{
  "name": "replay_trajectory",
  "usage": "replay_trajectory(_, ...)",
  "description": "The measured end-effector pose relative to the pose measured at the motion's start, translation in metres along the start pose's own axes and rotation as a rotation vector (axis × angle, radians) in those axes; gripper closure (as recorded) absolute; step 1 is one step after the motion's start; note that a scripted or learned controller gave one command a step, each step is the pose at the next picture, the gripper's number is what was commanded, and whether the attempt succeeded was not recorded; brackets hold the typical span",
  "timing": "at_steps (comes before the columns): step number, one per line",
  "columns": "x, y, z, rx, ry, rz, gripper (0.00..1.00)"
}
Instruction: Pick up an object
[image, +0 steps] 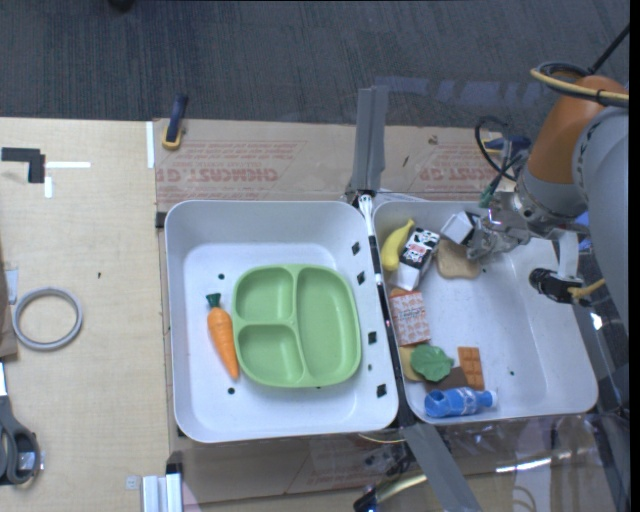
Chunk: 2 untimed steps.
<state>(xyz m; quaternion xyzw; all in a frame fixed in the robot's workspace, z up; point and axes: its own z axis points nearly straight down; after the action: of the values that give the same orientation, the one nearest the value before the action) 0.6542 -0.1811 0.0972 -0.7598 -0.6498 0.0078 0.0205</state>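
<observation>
arm (585, 150): reaches in from right, upper part cut off by frame edge | jaws (487, 240): low over right bin (530, 380) far end, above tan flat piece (457, 262); state cannot be told | nearby: banana (395, 242), black-white carton (418, 250), blue bottle (458, 402) | left bin (190, 330): green tray (298, 325), carrot (222, 336)

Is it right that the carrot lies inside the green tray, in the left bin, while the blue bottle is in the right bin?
Not quite. The carrot lies beside the green tray, on its left on the bin floor, not inside it. The camera view shows this. The rest holds: both are in the left bin, and the blue bottle is in the right bin.
</observation>
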Motion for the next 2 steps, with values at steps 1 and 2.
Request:
replay_trajectory(1, -0.002, -0.002, 0.001, 0.006, -0.001, 0.002, 0.0)
replay_trajectory(2, 0.004, -0.013, 0.009, 0.006, -0.01, 0.325, 0.0)
